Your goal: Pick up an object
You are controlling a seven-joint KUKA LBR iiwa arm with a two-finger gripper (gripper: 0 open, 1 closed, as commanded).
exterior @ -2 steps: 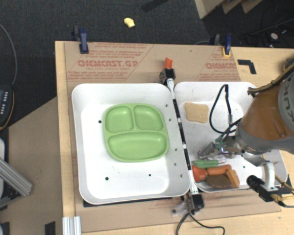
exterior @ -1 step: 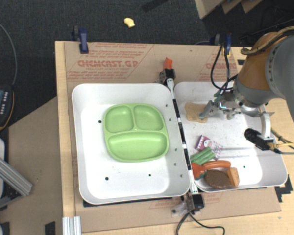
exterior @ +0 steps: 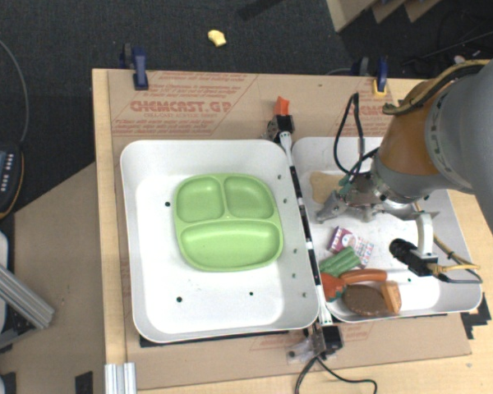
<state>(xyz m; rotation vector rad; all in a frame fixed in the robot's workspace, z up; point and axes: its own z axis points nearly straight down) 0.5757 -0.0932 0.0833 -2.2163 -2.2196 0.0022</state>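
Overhead and at a slant, the grey arm's two-finger gripper (exterior: 338,203) hangs low over the right-hand shallow white bin (exterior: 448,290), toward that bin's far corner. Whether the jaws stand parted or closed cannot be told, and nothing is seen between them.

Progress: judged from this view, no object has been lifted yet; choosing, closing on and raising one are all left to do.

Candidates:
- A flat tan piece (exterior: 322,185) lies just beside the jaws on their far side, possibly touching them.
- A small pink-and-white packet (exterior: 342,240) lies near the jaws on their near side, with bare floor between.
- Beyond the packet, farther from the jaws, sit a green pod-shaped toy vegetable (exterior: 338,263), an orange-red carrot-like piece (exterior: 360,278) and a brown rounded lump (exterior: 368,300).
- These last three are packed together in the near corner.

Edges:
- The dividing wall (exterior: 300,212) between the bins runs just beside the jaws on the side away from the arm, so room for travel that way is slight.
- The pod and carrot-like piece lie against this wall, and the lump lies against the near rim, which would crowd an approach.

Open room: bare floor lies on the arm's side of the jaws. The left-hand white bin (exterior: 148,220), across the wall, holds a green three-compartment plastic plate (exterior: 228,222).
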